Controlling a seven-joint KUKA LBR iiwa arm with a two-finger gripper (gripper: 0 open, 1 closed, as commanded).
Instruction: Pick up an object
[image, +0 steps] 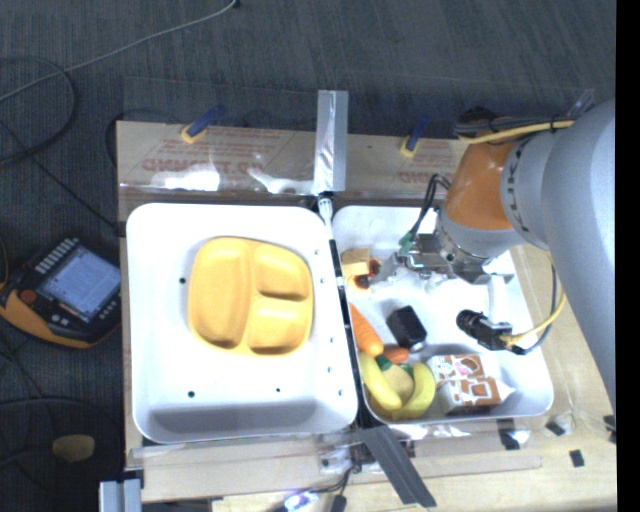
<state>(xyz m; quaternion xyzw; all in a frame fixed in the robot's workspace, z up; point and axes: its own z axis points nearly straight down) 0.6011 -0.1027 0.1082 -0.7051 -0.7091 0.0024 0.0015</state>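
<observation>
The right bin (530, 385) holds several small objects. A tan block (354, 261) with a small red piece (375, 267) beside it lies at the bin's upper left. A black object (407, 325) lies in the middle, and an orange carrot (365, 331) runs along the left wall. Yellow bananas (400, 387) and a brown-and-white patterned box (468, 383) sit at the front. The gripper (418, 257) hangs over the upper part of this bin, just right of the tan block and above the black object. I see nothing held between its fingers.
The left bin (160, 390) carries a yellow divided plate (250, 294). The grey arm with its orange band (478, 195) covers the right bin's upper right corner, and a black cable plug (480, 326) hangs from it. A handheld pendant (70, 290) lies on the floor at left.
</observation>
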